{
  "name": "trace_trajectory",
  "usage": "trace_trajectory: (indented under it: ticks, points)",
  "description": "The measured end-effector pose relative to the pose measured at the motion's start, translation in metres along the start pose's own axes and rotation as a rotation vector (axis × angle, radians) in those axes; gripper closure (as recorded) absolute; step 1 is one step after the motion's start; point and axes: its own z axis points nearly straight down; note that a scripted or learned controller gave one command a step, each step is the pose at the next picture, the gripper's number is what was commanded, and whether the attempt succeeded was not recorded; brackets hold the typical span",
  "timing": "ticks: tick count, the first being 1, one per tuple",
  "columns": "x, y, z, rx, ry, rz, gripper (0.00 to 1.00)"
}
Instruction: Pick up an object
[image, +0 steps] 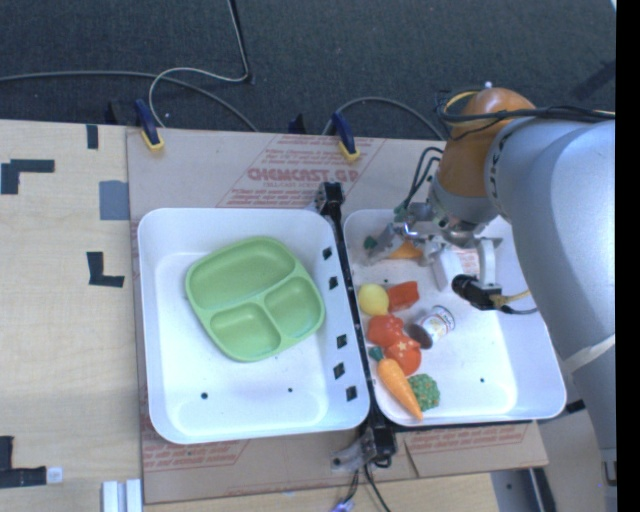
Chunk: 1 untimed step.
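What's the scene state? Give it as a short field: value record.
left bin: holds a green divided plate
right bin: toy food along its left side: lemon, tomato, carrot, broccoli; also a small can
gripper: over the right bin's upper part, above the food
arm: reaches in from the right
held object: none seen

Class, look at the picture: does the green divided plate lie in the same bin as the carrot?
No: the green divided plate lies in the left bin, while the carrot lies in the right bin.
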Motion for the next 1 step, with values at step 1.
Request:
trace_trajectory:
  ticks: [1]
  points:
    - [0.0004, -0.0039, -0.0071, 0.021, 0.004, 0.001, 1.00]
